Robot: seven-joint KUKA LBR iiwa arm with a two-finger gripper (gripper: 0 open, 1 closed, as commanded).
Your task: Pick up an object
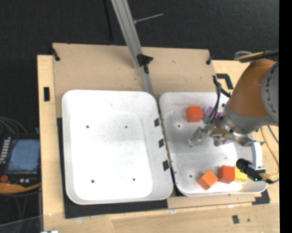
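Approach step, nothing grasped. Claw (198, 136) low over right bin (182, 178); whether clenched or released, you cannot tell. Orange block (194, 113) just above claw. Next: centre over it, descend.

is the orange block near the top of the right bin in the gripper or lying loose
Lying loose. The orange block rests on the right bin's floor, apart from the gripper, which sits lower.
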